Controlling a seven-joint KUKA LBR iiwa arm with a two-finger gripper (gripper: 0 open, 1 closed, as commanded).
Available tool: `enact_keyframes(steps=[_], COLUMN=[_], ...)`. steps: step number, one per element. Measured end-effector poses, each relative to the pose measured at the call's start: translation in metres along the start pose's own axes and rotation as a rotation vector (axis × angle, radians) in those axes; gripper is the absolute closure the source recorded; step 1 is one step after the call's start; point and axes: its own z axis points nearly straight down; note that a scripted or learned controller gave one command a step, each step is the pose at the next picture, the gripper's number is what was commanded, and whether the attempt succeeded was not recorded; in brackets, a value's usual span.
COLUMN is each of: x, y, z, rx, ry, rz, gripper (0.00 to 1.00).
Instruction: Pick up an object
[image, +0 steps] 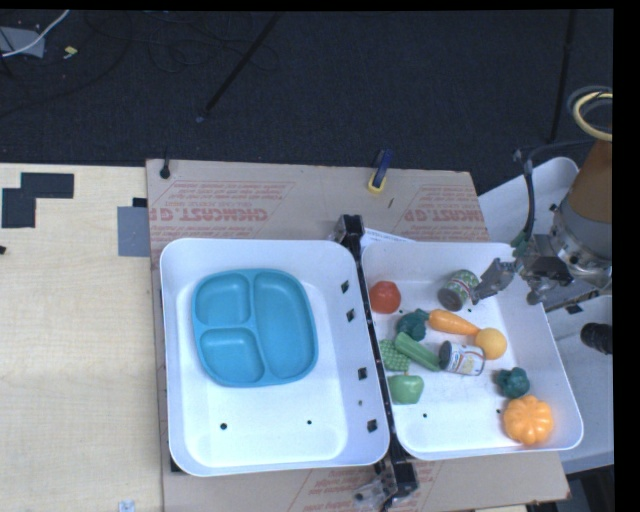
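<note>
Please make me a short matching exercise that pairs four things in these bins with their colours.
Things:
1. divided plate
2. pumpkin
3. tomato
4. carrot

Colours:
A. red
B. yellow-orange
C. blue
D. orange with a green top

Pairs: 1-C, 2-B, 3-A, 4-D

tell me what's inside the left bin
The left bin holds a blue divided plate with three compartments, nothing on it. Whatever part of the bin floor lies under the plate is covered.
</note>
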Motion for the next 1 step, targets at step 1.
enact_keyframes(steps=[1], x=[-0.0001], y=[0.0022], z=[-0.0075], rx=[-0.012], ry=[-0.002], rz=[-0.002], gripper=[0.0])
